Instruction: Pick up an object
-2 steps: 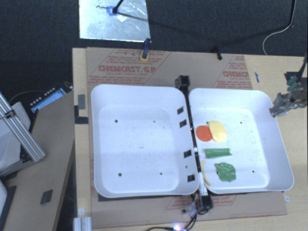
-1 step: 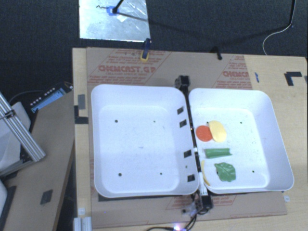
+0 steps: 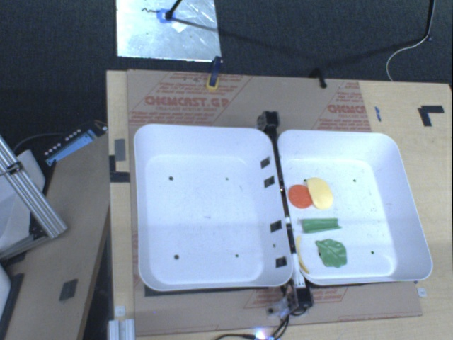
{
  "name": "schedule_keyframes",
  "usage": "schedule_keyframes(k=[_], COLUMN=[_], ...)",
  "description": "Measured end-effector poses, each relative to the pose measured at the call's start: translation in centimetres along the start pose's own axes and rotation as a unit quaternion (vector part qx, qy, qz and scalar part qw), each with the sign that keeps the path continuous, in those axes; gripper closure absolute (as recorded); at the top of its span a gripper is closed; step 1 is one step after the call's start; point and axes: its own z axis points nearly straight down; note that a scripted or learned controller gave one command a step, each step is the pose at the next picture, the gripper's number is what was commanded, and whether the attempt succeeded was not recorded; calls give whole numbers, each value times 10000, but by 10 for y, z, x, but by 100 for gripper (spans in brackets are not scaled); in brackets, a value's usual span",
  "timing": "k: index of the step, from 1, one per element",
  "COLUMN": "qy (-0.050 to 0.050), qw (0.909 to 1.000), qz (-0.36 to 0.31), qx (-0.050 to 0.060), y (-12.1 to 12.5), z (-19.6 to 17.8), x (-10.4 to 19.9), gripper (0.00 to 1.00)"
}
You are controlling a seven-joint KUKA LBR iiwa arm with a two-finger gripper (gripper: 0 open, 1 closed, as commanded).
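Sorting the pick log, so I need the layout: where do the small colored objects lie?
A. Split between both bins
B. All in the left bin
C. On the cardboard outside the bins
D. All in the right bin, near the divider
D: the orange disc, yellow piece, green stick and green leafy piece all lie in the right bin, toward its left side.

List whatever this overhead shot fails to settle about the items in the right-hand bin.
- Orange round item and yellow item: touching or overlapping; too small and soft in the camera view to tell which.
- Pale yellow sliver by the right bin's left wall: partly hidden by that wall; shape unclear.
- Green leafy item and green strip: too blurred to identify.
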Motion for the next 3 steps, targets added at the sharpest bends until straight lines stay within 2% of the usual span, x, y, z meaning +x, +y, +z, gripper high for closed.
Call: schedule_keyframes(k=[1, 2, 3], qy=[32, 9, 1], qw=[10000, 10000, 10000], qz=[-59, -61, -32], qx=[53, -18, -40], y=[0, 51, 70], z=[100, 69, -5], x=[48, 68, 50], gripper=[100, 100, 100])
